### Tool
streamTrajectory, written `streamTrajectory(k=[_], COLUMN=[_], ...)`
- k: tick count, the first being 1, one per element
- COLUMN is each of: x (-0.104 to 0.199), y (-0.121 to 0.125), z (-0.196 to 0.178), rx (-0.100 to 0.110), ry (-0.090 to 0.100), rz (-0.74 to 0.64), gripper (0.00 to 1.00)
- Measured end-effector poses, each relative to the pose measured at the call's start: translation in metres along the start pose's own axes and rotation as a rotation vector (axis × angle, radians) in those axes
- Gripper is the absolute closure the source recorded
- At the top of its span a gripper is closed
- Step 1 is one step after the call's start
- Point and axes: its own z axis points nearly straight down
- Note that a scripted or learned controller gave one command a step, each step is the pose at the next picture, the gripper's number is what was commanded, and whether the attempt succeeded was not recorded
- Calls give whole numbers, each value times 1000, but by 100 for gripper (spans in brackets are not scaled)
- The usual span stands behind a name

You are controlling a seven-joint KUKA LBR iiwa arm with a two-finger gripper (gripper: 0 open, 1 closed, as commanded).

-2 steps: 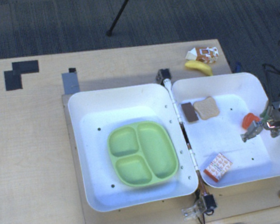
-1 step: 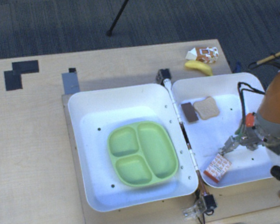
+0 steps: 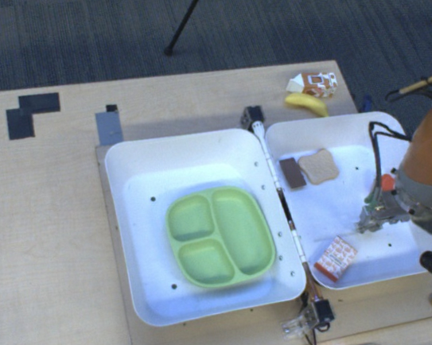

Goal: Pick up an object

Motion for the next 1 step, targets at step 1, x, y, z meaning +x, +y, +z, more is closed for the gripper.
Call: streamTrajectory(k=[1], x=[49], y=[-2], z=[-77], rx=[7], ry=[1], rz=[1], gripper=[100])
